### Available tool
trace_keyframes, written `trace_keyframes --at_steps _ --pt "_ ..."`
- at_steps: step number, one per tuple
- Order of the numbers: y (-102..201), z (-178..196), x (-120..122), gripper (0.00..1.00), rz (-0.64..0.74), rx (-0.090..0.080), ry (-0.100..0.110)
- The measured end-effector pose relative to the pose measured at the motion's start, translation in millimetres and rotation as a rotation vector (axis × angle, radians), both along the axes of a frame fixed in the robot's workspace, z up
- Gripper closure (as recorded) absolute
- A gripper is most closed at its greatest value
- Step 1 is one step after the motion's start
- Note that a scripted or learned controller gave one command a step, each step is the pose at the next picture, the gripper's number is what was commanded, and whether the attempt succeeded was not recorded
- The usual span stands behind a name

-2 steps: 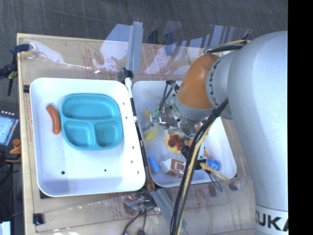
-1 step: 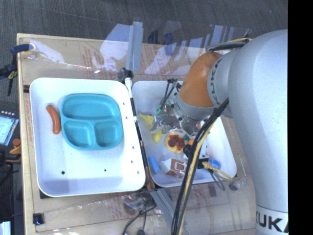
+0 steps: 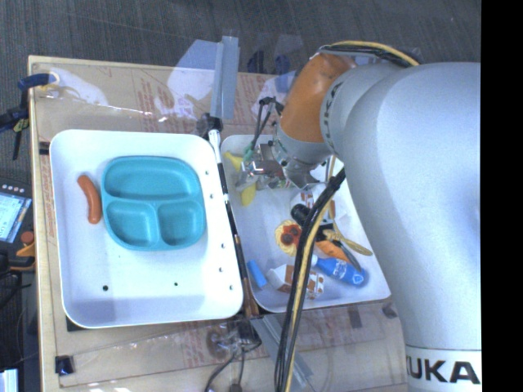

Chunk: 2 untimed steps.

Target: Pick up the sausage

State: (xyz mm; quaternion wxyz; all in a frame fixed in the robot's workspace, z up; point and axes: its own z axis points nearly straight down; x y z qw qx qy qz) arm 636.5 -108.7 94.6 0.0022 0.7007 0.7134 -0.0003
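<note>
Sausage (image 3: 90, 198) lies in left bin (image 3: 122, 288) beside blue tray (image 3: 154, 201).

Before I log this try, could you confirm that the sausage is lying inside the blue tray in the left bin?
Not quite. The camera view shows the sausage lying on the floor of the left bin, just beside the blue tray's left edge, not inside it. The bin is right.

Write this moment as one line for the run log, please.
tool: over right bin, among clutter | sausage: left bin, left of blue tray, untouched | pick: not yet done
</note>
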Motion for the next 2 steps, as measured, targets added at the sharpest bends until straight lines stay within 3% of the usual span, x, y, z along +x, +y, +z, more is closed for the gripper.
trace_keyframes --at_steps 1,2 --pt "-0.7 -2.5 -1.3 0.00 -0.001 -0.001 0.003" --pt "-7.9 -4.0 -56.0 0.00 0.035 0.005 0.008"
